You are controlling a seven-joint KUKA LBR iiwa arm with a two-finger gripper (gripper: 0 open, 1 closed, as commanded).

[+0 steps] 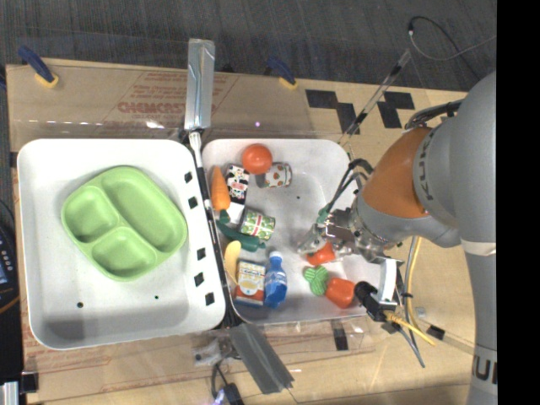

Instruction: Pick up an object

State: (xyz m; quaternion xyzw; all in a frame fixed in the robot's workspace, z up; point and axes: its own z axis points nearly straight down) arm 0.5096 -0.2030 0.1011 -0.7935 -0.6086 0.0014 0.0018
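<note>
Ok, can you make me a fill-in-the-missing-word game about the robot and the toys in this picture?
1. The green plate with three sections sits in the ____ bin.
2. The orange ball lies near the ____ edge of the right bin.
3. The bottle beside the yellow banana is ____.
4. The gripper hangs over the ____ bin.

Missing words: left; top; blue; right

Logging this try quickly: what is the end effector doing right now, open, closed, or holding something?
End effector: low in the right bin, just above an orange toy; open, closed or holding cannot be told.
</note>
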